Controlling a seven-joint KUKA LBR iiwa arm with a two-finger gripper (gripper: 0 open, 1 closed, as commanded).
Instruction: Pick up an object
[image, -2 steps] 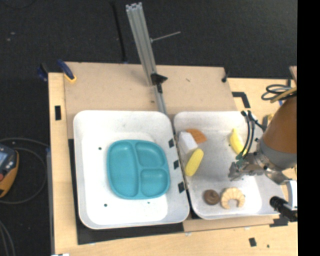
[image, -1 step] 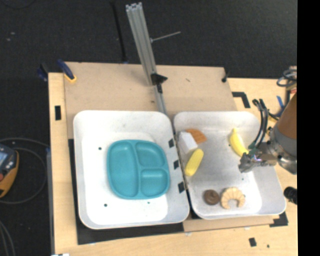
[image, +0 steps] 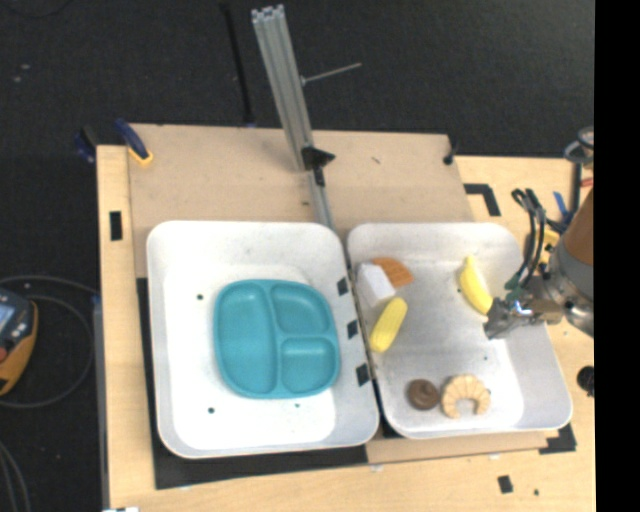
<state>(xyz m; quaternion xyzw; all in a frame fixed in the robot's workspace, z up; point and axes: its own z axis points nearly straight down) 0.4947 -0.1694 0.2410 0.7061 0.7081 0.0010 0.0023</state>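
Camera view: gripper (image: 500, 322) sits low in right white bin (image: 540, 395), just beside small yellow plastic banana (image: 475, 286); jaw state cannot tell. Banana looks light, stiff, smooth and curved, likely slippery, so pinch across its middle. Also in this bin: yellow corn-like cylinder (image: 387, 324), tan ridged croissant (image: 466, 395), brown doughnut (image: 423, 394). Left bin holds teal 3-compartment plate (image: 275, 336).
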